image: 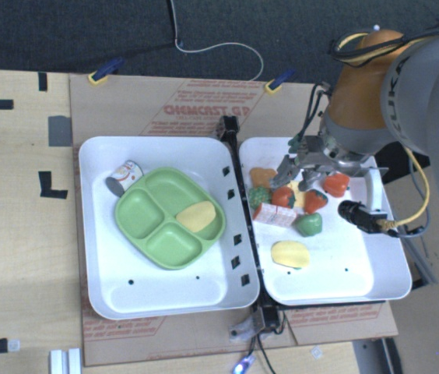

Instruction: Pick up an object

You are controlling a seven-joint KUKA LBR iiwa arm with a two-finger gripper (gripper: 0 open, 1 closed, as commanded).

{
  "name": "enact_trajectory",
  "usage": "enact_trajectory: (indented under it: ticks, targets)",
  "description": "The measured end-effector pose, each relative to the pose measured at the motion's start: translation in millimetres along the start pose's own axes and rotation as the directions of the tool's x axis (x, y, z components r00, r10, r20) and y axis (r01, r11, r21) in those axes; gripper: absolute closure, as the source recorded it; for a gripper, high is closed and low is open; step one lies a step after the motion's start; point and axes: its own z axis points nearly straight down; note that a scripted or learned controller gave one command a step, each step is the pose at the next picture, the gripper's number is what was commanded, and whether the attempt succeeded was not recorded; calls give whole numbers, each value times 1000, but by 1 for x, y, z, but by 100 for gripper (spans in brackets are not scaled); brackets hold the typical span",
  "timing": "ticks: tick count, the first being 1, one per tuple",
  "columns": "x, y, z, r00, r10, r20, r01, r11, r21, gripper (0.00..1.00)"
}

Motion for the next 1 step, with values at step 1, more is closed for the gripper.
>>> enact_trajectory:
  ticks: [1]
  targets:
    - [51,-5,-21,1000,1,0,-1,1000,-1,100]
